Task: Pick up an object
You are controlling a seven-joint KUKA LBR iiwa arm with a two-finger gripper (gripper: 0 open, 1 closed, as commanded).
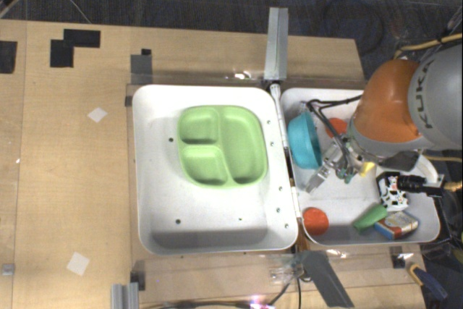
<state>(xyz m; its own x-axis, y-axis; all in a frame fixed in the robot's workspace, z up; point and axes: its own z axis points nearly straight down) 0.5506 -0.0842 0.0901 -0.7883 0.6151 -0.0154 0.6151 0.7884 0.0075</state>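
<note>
Gripper [323, 174] hanging low in right bin [431, 226], jaws' state hard to tell | teal bowl [304, 140] lying tipped on edge just beside, long axis running up-down | green divided tray [221, 145] sitting in left bin [155, 177]

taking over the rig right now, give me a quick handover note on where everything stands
Gripper: low in the right bin, beside the teal bowl; nothing seen held.
Right bin also holds an orange ball, a green piece, a small box and a black-and-white toy.
Left bin: a green divided tray.
Done: nothing lifted.
Left: grasp one object and raise it.
</note>
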